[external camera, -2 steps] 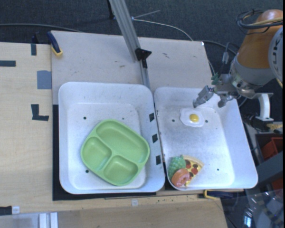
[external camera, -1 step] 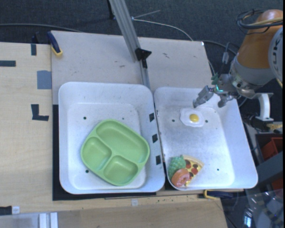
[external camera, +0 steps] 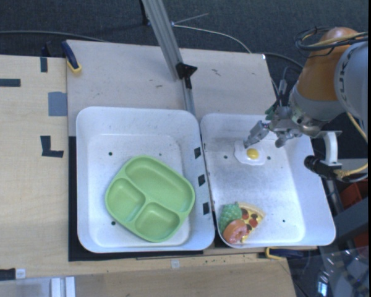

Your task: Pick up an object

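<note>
A toy fried egg (external camera: 253, 154), white with a yellow yolk, lies in the upper middle of the right bin (external camera: 297, 190). A toy pizza slice (external camera: 246, 220) with a green leafy piece and a red piece lies at that bin's front left corner. My gripper (external camera: 269, 135) hangs just above and right of the egg, its two fingers spread apart, one finger (external camera: 257, 132) near the egg's top edge. Nothing is between the fingers.
A green divided plate (external camera: 149, 198) sits in the left bin (external camera: 93, 166). A metal pole (external camera: 167, 36) slants across the bench behind the bins. The grey arm with its orange band (external camera: 324, 73) comes in from the right, with cables beside it.
</note>
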`<state>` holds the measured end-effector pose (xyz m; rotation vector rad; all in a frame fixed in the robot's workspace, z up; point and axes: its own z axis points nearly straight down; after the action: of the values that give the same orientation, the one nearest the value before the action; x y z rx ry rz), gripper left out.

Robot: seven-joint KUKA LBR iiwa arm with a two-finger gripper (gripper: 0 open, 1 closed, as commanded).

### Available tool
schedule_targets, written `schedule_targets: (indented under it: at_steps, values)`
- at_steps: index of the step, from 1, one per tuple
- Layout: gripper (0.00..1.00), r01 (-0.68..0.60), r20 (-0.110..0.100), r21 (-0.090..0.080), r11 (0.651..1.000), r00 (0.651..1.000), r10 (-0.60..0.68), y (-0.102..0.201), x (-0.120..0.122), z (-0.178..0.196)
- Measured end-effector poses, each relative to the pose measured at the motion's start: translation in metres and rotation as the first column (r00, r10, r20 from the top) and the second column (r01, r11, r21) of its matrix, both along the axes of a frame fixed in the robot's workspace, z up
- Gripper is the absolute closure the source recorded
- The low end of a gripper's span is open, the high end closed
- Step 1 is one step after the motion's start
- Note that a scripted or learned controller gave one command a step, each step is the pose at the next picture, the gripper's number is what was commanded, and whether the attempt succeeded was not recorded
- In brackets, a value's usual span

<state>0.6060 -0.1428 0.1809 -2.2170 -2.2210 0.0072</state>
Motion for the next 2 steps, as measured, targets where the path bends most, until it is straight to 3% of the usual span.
schedule_targets:
  at_steps: [1,2]
  values:
    - [0.0,-0.001,-0.001,0.001,1.0,1.0,0.001,0.007,0.005,-0.06]
    - [0.0,0.0,0.007,-0.003,1.0,1.0,0.0,0.006,0.006,-0.092]
